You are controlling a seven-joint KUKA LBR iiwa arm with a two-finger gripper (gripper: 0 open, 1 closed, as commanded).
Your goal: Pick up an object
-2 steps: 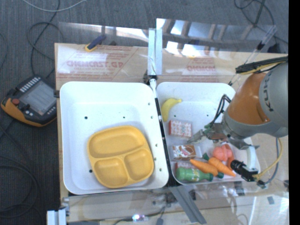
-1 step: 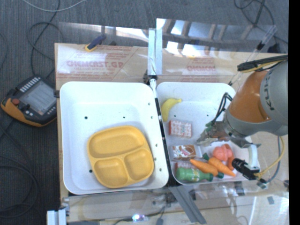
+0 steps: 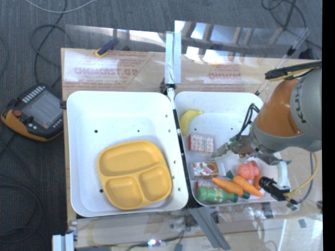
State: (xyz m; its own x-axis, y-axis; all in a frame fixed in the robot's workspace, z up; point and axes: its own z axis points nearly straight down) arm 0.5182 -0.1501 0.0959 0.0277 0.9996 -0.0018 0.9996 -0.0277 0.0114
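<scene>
The right bin (image 3: pixel 238 102) holds several toy foods. A yellow banana (image 3: pixel 189 118) lies at its far left. A red and white packet (image 3: pixel 201 143) sits below it, then a smaller snack packet (image 3: pixel 205 168). Along the near wall lie a green bottle (image 3: pixel 214 195) and two carrots (image 3: pixel 230 184). A red-orange fruit (image 3: pixel 249 170) rests just behind them. My gripper (image 3: pixel 230 149) hangs low over the middle of this bin, just right of the red and white packet and up-left of the fruit. I see nothing held in it.
A yellow divided plate (image 3: pixel 135 173) lies in the left bin (image 3: pixel 84 140). A clear upright panel (image 3: pixel 172 61) stands behind the divide between the bins. An orange-edged teach pendant (image 3: pixel 34 113) sits on the floor at the left. Cables run across the carpet.
</scene>
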